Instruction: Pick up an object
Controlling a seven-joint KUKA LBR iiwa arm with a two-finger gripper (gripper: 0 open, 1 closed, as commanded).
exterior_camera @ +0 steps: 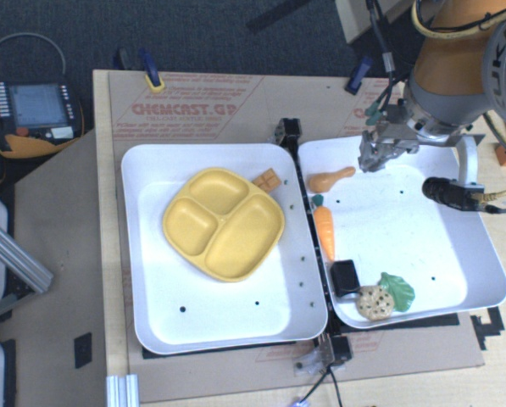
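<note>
The claw (374, 157) hangs over the back left part of the right bin (456, 253), its tip low above the white floor. Just to its left lies a tan drumstick (330, 178), thin end pointing toward the claw, close but apart. Below and left of the claw a carrot (324, 231) lies along the bin's left wall. Farther down toward the front sit a black block (346, 277), a round cookie (375, 303) and a green leafy piece (398, 289) touching the cookie. Well off to the claw's left, the other bin (151, 227) holds a yellow divided plate (224, 224), with a small waffle piece (267, 180) at its back edge.
</note>
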